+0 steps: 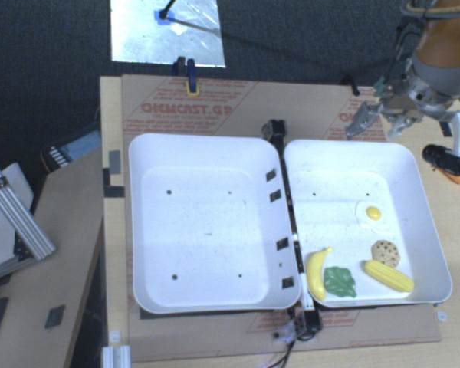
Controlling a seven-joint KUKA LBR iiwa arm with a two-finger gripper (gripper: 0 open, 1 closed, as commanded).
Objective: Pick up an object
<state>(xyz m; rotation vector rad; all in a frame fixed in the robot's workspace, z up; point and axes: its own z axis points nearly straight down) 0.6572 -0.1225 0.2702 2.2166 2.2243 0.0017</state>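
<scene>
Fingers (378, 122) spread wide, holding nothing, above far rim of right bin (414, 175); arm (443, 48) angled from upper right. Tabletop (215, 102): 2 bins.

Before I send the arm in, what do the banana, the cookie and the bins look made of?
Banana: probably moulded plastic, a toy; flat, even yellow with a smooth surface.
Cookie: likely plastic too; tan disc with dark specks, matte, though too small to be sure.
Bins: thin white plastic, it seems; smooth, slightly glossy walls with rounded, formed corners.
</scene>
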